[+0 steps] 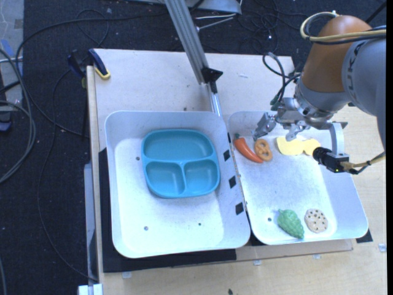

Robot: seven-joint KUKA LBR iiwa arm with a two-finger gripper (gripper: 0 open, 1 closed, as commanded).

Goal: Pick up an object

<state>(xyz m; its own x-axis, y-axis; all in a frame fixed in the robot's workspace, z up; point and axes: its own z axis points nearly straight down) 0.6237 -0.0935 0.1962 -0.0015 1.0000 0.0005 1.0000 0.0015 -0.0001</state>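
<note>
the arm reached in from the right, its gripper (279, 123) low over the right bin's (344, 192) far end; jaw state could not be told. a yellow object (295, 146) lay just below it, beside a pretzel (264, 150) and an orange pepper (247, 150). no legible markings. the bin's middle floor was open.

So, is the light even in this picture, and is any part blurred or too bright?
In the camera view the light is soft and fairly even; the two white bins look bright but keep their speckle. The blue tray is sharp. The gripper casts a faint shadow on the right bin, near the yellow piece. The floor around stays dark.
</note>
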